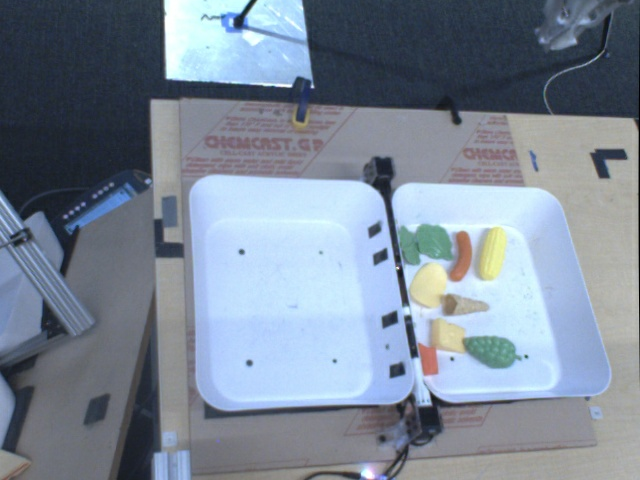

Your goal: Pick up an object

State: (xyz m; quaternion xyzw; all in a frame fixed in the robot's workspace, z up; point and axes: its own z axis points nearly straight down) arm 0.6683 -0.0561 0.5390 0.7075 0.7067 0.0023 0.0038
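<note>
Several toy foods sit in the right bin, and the corn cob stands lengthwise, nearest the gripper, which hangs far above at top right. Fingers apart or together? Cannot tell from here.

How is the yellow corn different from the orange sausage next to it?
The corn cob is yellow and thick; the sausage is orange-red and thinner. The corn cob looks straight, while the sausage curves slightly. The corn cob lies to the sausage's right in the picture. Both lie lengthwise, apart, in the right bin.
</note>
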